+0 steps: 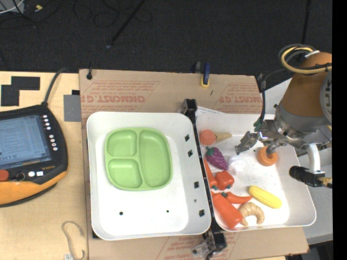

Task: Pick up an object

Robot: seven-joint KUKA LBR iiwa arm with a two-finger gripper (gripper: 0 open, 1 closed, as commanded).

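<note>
We see the gripper over the right bin, fingers spread, pinching nothing. Orange piece just beside it; corn, croissant, peppers lie lower left.

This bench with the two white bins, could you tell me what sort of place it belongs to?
Probably a robotics lab test bench: a teach pendant lies at the left, toy food such as a plastic corn cob fills the right bin, and cables trail behind.

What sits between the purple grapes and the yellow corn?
In the camera view, a red pepper lies between the purple grapes and the yellow corn.
</note>
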